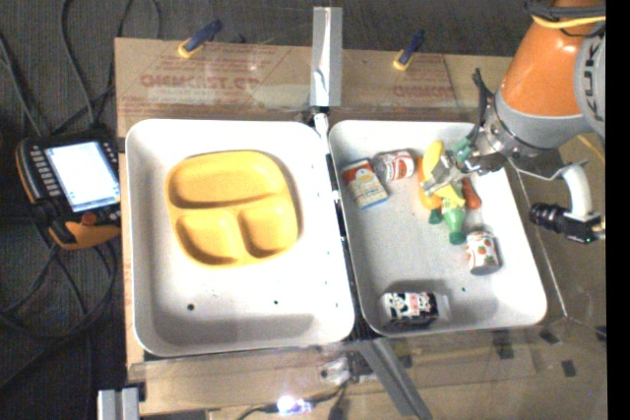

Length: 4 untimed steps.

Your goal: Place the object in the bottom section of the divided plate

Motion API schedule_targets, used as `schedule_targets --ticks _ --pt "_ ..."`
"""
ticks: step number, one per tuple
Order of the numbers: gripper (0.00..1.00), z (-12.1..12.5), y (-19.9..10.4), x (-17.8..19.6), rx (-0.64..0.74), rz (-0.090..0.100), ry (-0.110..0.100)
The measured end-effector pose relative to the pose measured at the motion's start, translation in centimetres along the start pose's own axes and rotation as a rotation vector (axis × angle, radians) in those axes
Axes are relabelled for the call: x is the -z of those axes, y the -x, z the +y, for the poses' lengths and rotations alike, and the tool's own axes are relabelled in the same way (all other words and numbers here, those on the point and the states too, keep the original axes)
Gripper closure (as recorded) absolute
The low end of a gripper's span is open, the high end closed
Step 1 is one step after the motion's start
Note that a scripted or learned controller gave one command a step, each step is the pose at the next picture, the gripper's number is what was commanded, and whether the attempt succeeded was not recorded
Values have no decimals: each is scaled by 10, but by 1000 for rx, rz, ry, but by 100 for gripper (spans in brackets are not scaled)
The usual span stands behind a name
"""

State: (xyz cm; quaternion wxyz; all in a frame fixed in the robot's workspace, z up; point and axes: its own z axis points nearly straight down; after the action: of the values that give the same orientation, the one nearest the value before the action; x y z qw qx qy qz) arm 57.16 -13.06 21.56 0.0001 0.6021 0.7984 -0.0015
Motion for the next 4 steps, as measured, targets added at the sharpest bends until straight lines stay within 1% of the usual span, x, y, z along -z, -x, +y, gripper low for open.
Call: schedule_targets --ticks 1,2,3,4 --pt "100 35 -80 13 -15 2 1" --pt "100 70 -131 21 273 0 2" --pt "100 74 -158 -15 370 1 0" --pt "100 101 -198 -15 361 2 2"
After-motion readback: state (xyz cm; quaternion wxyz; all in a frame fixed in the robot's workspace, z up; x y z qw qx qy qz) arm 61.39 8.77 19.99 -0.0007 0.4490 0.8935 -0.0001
